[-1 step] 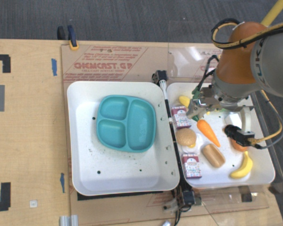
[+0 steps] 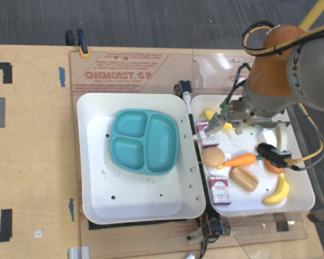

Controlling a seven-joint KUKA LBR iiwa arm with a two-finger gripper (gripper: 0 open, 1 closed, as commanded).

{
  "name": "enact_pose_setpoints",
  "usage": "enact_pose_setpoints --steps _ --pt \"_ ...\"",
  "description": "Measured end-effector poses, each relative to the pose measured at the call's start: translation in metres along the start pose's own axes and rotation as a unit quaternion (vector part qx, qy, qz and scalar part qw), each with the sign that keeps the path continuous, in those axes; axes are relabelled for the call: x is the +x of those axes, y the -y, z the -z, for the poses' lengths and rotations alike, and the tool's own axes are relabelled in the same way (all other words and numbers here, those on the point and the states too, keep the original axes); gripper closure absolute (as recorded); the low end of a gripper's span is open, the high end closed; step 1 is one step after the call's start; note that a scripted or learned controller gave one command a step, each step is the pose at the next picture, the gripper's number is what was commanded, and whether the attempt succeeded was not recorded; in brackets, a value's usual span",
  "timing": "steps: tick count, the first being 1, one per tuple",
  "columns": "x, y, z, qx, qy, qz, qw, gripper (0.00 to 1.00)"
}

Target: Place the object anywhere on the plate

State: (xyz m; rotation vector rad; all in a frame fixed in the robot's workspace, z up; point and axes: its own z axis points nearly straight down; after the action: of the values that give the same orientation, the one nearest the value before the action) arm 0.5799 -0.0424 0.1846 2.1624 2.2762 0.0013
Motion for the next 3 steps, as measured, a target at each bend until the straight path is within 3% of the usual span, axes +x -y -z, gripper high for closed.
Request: enact_pose_setpoints --steps 3 --pt "0.0000 0.0000 0.0000 0.000 0.000 0.000 1.0000 0.00"
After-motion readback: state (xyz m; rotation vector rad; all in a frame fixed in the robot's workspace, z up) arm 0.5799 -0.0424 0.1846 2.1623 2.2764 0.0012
